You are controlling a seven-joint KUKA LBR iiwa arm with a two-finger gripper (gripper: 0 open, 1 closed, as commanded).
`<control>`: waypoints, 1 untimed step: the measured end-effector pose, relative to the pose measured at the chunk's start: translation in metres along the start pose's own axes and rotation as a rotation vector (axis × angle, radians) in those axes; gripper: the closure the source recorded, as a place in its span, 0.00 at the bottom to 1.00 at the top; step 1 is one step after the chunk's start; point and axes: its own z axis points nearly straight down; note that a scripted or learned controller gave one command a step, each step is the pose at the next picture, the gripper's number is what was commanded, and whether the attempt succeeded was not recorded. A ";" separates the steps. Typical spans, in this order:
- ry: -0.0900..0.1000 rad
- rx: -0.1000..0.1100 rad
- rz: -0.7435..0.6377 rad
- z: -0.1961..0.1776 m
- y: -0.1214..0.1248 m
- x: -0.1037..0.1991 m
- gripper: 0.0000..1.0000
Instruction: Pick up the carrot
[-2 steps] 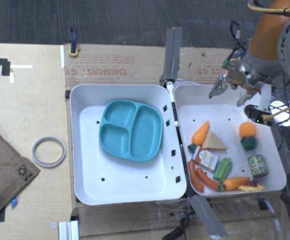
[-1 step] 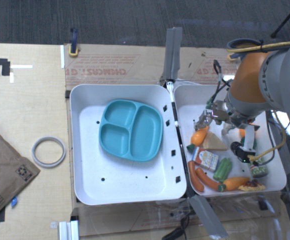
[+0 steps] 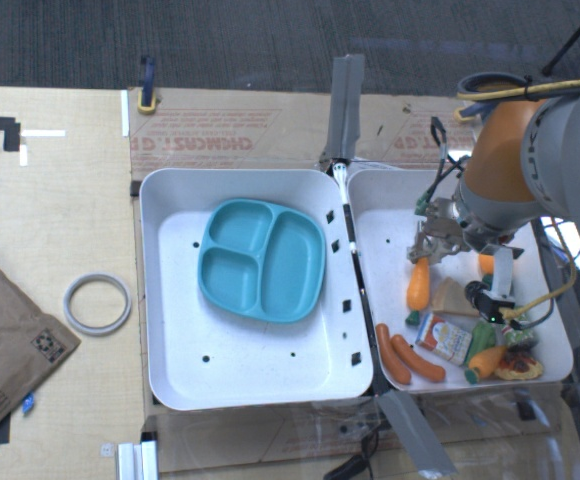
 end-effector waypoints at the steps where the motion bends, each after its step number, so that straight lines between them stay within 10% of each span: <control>1: 0.000 0.000 0.070 -0.091 0.011 0.073 1.00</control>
